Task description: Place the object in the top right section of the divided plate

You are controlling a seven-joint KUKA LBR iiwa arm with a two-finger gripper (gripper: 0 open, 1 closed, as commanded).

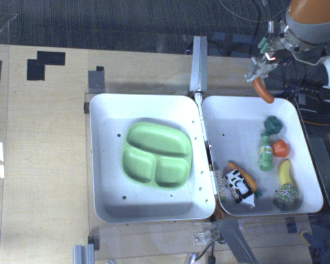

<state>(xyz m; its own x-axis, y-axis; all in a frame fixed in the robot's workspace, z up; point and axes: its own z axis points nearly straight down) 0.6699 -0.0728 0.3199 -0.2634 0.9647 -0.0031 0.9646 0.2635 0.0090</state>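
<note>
A green divided plate (pixel 155 154) lies in the left bin (pixel 107 197), with one long section at the back and two smaller ones at the front. My gripper (pixel 258 76) hangs above the back edge of the right bin (pixel 236 114), shut on an orange sausage-shaped toy (pixel 263 91) that dangles below the fingers. The gripper is well to the right of the plate and higher than both bins.
The right bin holds a dark green toy (pixel 273 125), a green bottle (pixel 265 152), an orange-red piece (pixel 280 148), a yellow banana (pixel 285 173), a mottled green ball (pixel 286 197), a carrot (pixel 243 175) and a black-and-white carton (pixel 239 186). A metal divider post (pixel 198 65) stands between the bins.
</note>
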